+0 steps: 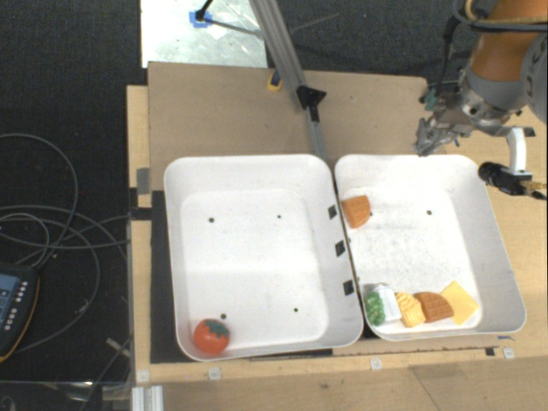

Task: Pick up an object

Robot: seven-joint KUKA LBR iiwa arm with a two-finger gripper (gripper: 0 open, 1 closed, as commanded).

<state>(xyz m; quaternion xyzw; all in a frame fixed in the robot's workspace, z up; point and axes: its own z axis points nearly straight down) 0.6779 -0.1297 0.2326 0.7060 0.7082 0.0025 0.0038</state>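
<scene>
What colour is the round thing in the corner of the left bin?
Red-orange with a green top, like a tomato, in the camera view.

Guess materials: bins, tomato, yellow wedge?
Bins: likely thin moulded plastic, white, semi-matte; rounded corners, rolled rim and soft glare suggest it.
Tomato: probably toy plastic or rubber; uniform red, small highlight, green stem cap.
Yellow wedge: looks like plastic or foam play cheese; flat even colour, clean edges, no visible texture. Too small to tell which.

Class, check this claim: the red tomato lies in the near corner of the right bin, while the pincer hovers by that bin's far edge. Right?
Not quite. The camera view shows the tomato in the near corner of the left bin, not the right bin. The pincer is by the right bin's far edge.
</scene>
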